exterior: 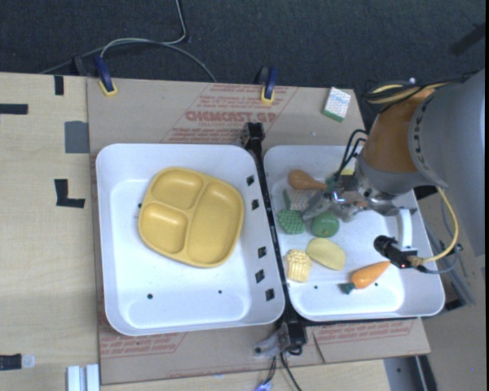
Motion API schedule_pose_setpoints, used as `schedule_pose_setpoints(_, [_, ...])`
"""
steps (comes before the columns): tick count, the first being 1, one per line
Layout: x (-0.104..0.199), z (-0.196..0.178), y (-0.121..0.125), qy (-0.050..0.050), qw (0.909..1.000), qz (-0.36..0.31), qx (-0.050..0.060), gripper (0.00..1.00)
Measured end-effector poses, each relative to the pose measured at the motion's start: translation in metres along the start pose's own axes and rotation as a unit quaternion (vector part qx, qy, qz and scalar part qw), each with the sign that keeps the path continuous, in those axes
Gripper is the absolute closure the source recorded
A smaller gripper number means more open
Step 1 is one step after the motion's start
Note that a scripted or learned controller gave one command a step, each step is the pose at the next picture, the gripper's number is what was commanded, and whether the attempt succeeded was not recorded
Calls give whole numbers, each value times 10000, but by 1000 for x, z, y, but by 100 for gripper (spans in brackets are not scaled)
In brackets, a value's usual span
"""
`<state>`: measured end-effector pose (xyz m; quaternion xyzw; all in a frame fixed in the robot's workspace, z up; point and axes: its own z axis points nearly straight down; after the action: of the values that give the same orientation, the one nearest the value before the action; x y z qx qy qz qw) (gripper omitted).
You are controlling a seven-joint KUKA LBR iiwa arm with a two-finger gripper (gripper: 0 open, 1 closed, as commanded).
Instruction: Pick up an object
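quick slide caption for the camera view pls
KUKA arm's gripper down among toy foods in the right bin; yellow divided plate sits in the left bin.

yellow divided plate (pixel 191 216) in left bin (pixel 118 243) — gripper (pixel 324 208) low in right bin (pixel 416 300) among green pieces (pixel 310 221), carrot (pixel 368 274), corn (pixel 297 265).

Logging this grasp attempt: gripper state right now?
Gripper: cannot be told. It is down in the right bin among the toy foods, next to the green piece; nothing visibly held.
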<state>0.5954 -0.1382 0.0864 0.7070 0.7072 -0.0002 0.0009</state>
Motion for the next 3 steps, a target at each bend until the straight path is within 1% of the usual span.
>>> schedule_pose_setpoints(1, [28, 0, -34, -5, 10000, -3, -21, 0])
schedule_pose_setpoints(2, [38, -1, -69, -43, 10000, 28, -53, 0])
schedule_pose_setpoints(3, [37, 0, -1, -14, 10000, 0, -30, 0])
